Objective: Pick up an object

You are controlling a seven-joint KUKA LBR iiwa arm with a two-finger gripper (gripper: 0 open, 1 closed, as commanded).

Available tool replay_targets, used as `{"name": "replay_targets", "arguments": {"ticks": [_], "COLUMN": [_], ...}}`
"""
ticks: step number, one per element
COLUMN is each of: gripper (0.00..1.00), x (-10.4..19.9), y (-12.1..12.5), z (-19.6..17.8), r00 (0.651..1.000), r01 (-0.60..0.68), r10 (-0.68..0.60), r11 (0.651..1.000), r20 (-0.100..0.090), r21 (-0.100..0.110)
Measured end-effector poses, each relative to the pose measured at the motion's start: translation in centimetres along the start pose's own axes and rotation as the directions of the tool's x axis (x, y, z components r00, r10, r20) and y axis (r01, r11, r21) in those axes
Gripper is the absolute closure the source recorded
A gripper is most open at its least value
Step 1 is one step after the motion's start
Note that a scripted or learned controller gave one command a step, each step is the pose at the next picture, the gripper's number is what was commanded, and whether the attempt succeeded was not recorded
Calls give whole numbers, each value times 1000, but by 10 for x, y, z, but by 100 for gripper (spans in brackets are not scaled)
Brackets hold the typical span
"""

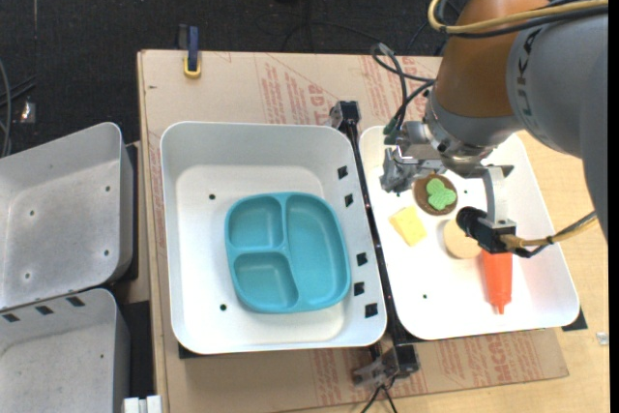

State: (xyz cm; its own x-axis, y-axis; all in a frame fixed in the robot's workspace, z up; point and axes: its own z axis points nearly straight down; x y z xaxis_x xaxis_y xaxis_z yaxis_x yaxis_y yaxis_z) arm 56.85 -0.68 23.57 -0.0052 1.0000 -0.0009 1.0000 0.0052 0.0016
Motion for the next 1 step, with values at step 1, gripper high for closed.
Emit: {"name": "replay_targets", "arguments": {"ticks": [1], "gripper": [100], "x": [51], "y": [25], "z": [11], "r00": [1000], "r01": [1], "r10": [-1], "r11": [1000], "r20": [0], "r21": [-1]}}
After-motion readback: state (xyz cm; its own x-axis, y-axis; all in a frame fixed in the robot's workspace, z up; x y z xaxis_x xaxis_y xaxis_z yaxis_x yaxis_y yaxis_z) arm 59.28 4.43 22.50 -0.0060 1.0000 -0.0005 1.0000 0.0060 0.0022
